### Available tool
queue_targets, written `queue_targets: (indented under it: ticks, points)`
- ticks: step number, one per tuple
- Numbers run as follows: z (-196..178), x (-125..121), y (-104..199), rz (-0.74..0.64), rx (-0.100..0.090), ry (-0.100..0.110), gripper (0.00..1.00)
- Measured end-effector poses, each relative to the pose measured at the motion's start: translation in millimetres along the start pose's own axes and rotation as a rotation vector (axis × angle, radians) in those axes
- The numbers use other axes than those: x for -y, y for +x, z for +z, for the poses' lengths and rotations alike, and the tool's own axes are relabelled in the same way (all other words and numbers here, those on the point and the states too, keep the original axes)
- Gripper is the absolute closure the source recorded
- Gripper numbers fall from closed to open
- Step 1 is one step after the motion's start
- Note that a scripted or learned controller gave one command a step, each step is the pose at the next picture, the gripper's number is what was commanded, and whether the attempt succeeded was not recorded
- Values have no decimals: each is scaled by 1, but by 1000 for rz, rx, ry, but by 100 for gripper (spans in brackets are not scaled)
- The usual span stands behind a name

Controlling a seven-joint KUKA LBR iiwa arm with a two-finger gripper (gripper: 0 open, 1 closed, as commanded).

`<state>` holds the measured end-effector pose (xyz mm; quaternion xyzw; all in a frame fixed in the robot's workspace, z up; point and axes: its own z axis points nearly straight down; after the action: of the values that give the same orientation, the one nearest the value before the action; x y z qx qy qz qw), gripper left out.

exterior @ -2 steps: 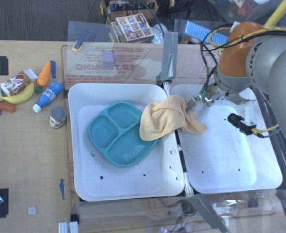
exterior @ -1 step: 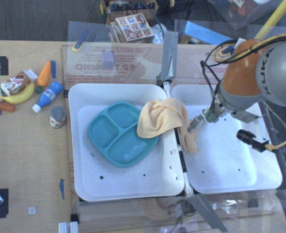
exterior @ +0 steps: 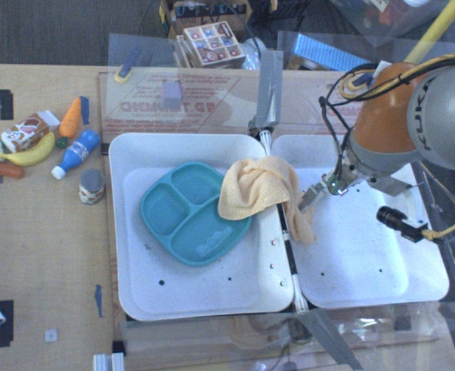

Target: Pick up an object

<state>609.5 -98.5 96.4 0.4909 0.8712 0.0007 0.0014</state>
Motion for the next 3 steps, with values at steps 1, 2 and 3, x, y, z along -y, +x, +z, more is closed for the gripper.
queue_targets:
  ticks: [1, 2, 3]
  points:
    - [7, -47, -30, -285, -11, 13, 0]
    - [6, 17, 12, -219, 5, -6, 0]
    - [6, -12, -21, 158, 5, -6, 0]
